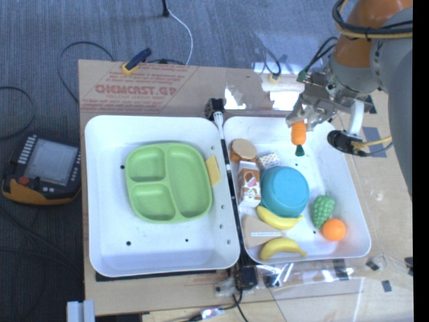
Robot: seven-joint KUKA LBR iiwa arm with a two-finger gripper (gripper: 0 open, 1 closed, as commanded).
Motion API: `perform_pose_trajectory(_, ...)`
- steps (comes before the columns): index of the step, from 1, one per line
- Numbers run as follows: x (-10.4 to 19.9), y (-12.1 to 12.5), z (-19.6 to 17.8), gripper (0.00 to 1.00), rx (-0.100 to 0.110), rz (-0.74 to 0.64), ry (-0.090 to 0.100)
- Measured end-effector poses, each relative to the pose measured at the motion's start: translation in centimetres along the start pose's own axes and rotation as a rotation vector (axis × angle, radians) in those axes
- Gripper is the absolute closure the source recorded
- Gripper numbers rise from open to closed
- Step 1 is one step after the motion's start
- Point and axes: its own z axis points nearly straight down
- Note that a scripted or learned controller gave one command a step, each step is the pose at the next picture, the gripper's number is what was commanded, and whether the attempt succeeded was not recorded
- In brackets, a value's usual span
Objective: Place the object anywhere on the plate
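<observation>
The gripper (299, 121) hangs over the far part of the right bin (355, 200), its jaws clamped on a small carrot (298, 136) that dangles clear of the other items. The carry step appears to be in hand; next comes a leftward move to the green plate (167, 182) in the left bin (100, 200), then release.

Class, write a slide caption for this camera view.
Gripper lifts a toy carrot above the right bin; green plate waits left.

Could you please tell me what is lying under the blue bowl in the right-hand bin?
The upside-down blue bowl overlaps one end of a banana at its lower edge. A small carton lies against its left side. Anything beneath the bowl's dome is covered.
</observation>
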Motion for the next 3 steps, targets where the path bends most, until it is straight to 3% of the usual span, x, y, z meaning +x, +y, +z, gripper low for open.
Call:
perform_pose_trajectory(1,6.5,-3.6,3.2,1.0,0.008,0.061,-0.002)
perform_pose_trajectory(2,14.0,-7.1,5.4,1.0,0.007,-0.013,-0.003)
perform_pose_trajectory(3,13.8,-7.0,5.3,0.0,0.005,-0.009,-0.003)
